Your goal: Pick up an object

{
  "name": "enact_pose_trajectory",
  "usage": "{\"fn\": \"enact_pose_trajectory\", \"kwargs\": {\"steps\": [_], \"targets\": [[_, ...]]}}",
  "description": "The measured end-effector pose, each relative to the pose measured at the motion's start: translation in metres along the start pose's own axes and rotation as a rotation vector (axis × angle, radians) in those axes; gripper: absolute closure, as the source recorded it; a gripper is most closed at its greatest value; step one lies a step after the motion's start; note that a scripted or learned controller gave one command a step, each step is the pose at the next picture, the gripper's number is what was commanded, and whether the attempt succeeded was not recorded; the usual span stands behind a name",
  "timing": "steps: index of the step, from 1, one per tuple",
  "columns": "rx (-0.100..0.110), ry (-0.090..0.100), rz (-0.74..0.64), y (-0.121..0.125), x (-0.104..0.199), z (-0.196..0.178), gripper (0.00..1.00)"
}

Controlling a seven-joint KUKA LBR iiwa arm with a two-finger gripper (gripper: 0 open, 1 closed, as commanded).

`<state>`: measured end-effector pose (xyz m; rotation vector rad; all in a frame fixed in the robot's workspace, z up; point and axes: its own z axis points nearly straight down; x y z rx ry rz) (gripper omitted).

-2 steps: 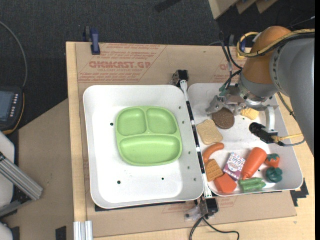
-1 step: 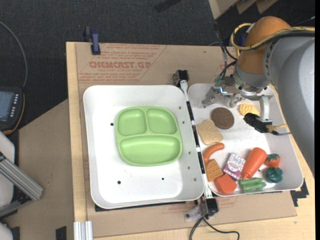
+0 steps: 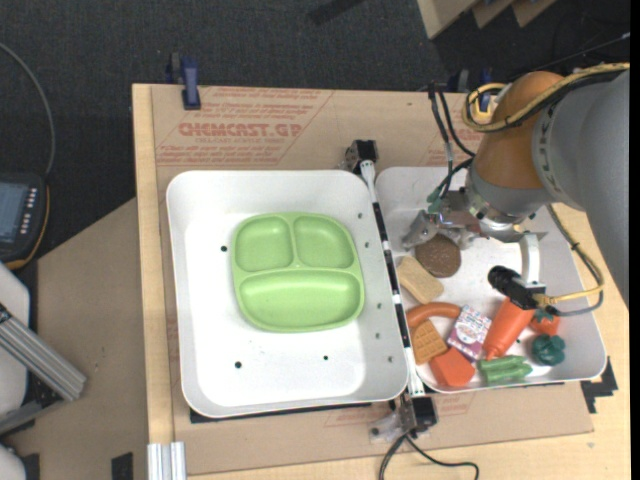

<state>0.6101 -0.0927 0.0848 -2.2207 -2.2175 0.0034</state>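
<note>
- Your gripper (image 3: 432, 230) sits low in the right bin (image 3: 590, 358), at its 11 o'clock corner, right over the brown cookie (image 3: 438, 257).
- Fingers look spread, one tip at 9 o'clock of the cookie; nothing between them that I can see.
- Cookie lies flat just at 12 o'clock of the tan cracker (image 3: 419, 279); the two nearly touch.
- Judgement: cookie is light, stiff toy plastic, a thin disc lying flat. Hard to pinch from above; take it across the rim, expect it to slide.
- Easier picks, I'd guess: the carrot (image 3: 508, 328) at 3 o'clock of the cookie, chunky and rigid; grip mid-body across the narrow width.
- Pink packet (image 3: 469, 330) and waffle piece (image 3: 429, 342) are at 6 o'clock, packed touching; crowding may block the fingers.
- Green pea pod (image 3: 503, 370) is at the bin's 6 o'clock edge, smooth, likely slippery.
- Left bin (image 3: 200, 368) holds a green plate (image 3: 297, 271), light but wide; skip it.
- Both bins rest on the bench (image 3: 150, 218).
</note>
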Motion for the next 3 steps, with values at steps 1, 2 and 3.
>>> {"fn": "enact_pose_trajectory", "kwargs": {"steps": [1,2,3], "targets": [[-0.001,0.000,-0.001,-0.011,-0.001,0.000,0.00],[-0.007,-0.001,0.000,-0.009,-0.001,-0.012,1.00],[-0.015,0.000,-0.009,0.019,0.067,-0.106,1.00]]}}
